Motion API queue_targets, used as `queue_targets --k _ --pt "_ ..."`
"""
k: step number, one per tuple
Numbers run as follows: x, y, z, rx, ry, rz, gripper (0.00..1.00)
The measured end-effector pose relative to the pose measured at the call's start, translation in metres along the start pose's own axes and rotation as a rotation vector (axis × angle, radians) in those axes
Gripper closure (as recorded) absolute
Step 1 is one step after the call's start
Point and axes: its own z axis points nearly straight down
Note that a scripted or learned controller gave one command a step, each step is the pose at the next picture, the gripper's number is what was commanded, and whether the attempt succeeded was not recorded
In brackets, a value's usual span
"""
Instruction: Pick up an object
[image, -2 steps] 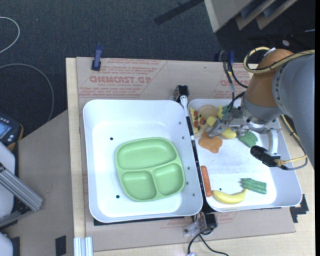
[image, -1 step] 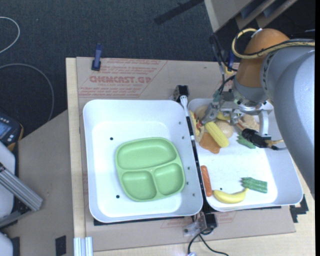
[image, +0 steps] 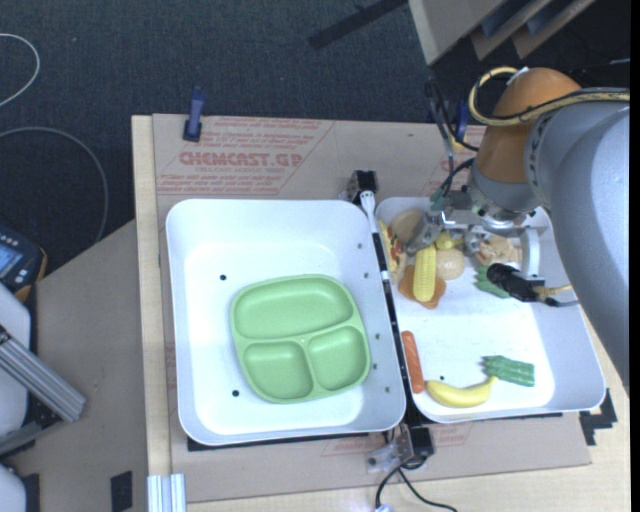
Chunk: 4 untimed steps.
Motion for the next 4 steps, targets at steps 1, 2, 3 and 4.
queue_targets --k 1,2,3,4 --pt "0.008 -0.041 -0.001 -0.017 0.001 -0.004 0.0" --pt "0.055 -0.085 -0.107 -0.03 0.001 -0.011 0.0" --pt "0.013 -0.143 -0.021 -0.01 0.0 0.001 0.0" --pt "0.014 -0.118 0.003 -0.023 -0.002 -0.007 0.0"
